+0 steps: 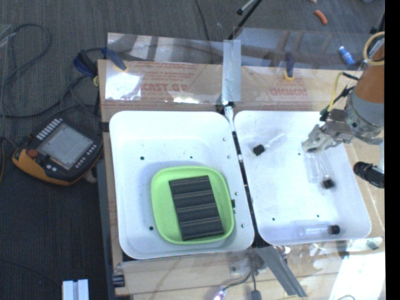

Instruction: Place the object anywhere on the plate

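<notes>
A green plate (pixel 160 189) lies in the left bin (pixel 125 167). A dark grey ridged block (pixel 196 206) rests flat on it and covers most of its middle. My gripper (pixel 317 140) hangs over the upper right part of the right bin (pixel 281 192), just above a clear vial (pixel 315 166) with a black cap. I see nothing held in the gripper. Another clear black-capped vial (pixel 267 144) lies to the gripper's left, and a third (pixel 317 230) lies along the bin's front wall.
A teach pendant (pixel 59 150) and cables lie on the floor to the left. A taped clear sheet (pixel 175 86) stands behind the bins. A black part (pixel 369 172) sticks in at the right bin's right rim.
</notes>
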You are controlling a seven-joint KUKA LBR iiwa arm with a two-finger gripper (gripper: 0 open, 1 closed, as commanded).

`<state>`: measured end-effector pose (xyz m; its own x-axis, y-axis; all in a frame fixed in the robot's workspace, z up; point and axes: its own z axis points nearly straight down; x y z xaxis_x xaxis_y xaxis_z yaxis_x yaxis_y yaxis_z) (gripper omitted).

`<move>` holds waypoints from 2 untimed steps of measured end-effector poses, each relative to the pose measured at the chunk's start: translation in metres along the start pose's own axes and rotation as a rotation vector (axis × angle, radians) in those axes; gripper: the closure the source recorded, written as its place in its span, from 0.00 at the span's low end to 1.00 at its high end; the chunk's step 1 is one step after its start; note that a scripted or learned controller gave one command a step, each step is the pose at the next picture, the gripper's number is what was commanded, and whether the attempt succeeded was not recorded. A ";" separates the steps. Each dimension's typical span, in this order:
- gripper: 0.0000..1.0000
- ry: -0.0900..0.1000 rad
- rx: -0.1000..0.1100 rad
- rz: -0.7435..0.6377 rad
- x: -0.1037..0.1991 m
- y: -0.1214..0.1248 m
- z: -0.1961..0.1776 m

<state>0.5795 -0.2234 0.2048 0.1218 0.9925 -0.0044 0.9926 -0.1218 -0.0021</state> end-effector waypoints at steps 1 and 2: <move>0.00 0.000 0.000 0.000 0.000 0.000 0.000; 0.00 0.003 -0.002 0.001 0.076 0.075 -0.024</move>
<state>0.6630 -0.1572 0.2283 0.1224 0.9925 -0.0019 0.9925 -0.1224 0.0003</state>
